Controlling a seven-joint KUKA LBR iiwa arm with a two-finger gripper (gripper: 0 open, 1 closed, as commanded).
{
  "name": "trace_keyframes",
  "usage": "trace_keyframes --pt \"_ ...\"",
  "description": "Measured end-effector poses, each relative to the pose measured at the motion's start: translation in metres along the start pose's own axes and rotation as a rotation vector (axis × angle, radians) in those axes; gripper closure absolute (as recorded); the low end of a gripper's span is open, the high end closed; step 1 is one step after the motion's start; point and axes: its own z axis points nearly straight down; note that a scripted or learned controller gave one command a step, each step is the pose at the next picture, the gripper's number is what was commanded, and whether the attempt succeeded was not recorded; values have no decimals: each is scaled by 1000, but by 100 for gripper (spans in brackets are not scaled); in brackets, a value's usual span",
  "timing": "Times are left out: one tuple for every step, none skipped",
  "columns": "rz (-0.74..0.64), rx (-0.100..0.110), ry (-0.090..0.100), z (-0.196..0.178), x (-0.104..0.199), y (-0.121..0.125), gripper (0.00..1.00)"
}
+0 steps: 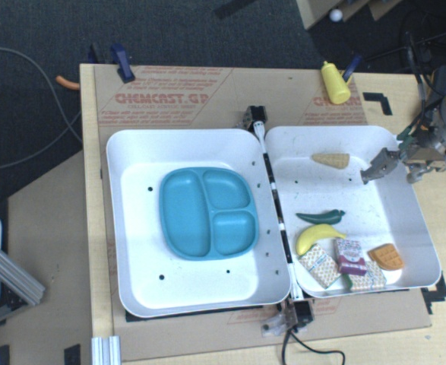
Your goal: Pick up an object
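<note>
Packets (343,263), banana (317,238) and biscuit (386,257) are crowded at the right bin's (428,238) near end, so a neighbour could be nudged; gripper (393,166), seemingly spread and empty, is poised beside the cone (331,160).

A gripper (396,166) is hovering over the right bin (405,204), fingers parted and holding nothing. A blue divided plate (207,211) is lying in the left bin (131,204).
</note>
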Motion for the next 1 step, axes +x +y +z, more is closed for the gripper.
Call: trace_keyframes --pt "-2 4 2 115 79 32 0"
